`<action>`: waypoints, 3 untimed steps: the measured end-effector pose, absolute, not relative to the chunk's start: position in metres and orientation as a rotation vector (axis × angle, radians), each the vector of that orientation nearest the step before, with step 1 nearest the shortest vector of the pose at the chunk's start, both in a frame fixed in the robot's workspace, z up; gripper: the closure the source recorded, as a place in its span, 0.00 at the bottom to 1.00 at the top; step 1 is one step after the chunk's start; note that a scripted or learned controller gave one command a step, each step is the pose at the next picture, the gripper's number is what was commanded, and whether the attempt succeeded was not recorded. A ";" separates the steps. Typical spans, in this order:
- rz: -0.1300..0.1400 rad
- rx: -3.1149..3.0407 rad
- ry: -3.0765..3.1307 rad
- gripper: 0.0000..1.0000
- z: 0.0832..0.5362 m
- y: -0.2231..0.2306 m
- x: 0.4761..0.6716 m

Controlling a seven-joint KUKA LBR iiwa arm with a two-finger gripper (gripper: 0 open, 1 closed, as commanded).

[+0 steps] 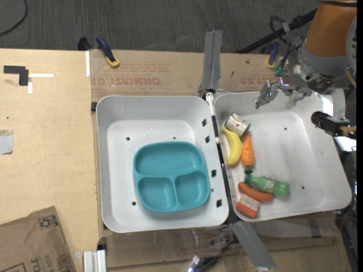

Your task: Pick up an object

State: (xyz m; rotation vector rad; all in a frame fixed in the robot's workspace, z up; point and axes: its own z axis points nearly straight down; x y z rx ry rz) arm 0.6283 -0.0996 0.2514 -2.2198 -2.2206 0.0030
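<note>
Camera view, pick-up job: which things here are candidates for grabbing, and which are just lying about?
Candidates, all in the right bin:
banana
carrot
green bottle
hot dog
small can
The gripper hangs above that bin's far edge.

Lying about:
teal divided plate in the left bin
clamp
cardboard box

Teal tray [170,175], yellow banana [231,145], orange carrot [248,149]

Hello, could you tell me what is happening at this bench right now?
The robot arm's hand hovers over the back of the right bin, holding nothing. The toy food lies along that bin's left side: banana, carrot, green bottle and a hot dog. The left bin holds a teal divided tray.
</note>
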 end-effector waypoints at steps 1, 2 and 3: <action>0.005 -2.218 -2.222 1.00 0.260 -0.100 0.629; 0.005 -2.219 -2.221 0.00 0.260 -0.100 0.628; -0.009 -2.147 -2.300 0.00 0.108 -0.100 0.617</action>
